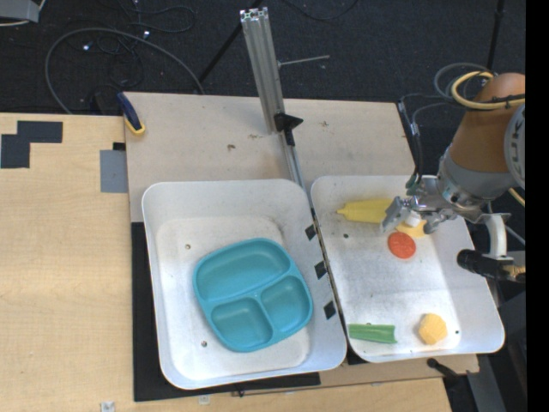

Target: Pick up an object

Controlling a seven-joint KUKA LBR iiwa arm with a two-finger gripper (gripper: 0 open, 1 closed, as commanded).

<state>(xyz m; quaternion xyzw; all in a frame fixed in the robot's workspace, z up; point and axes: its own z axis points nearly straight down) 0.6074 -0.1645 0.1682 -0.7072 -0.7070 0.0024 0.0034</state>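
My gripper (415, 217) hangs low over the far part of the right bin (473, 343). A small pale yellow piece (413, 229) shows right under it, partly hidden by the gripper. A yellow, corn-like object (364, 211) lies just to its left. A round orange-red object (401, 245) sits directly in front of the gripper, close to the small yellow piece. Near the front of the same bin lie a flat green object (371, 334) and a rounded yellow one (433, 328).
The left bin (163, 204) holds a teal divided plate (252, 293). An upright aluminium post (264, 67) stands behind the seam between the bins. The grey arm with its orange band (480, 140) comes in from the right.
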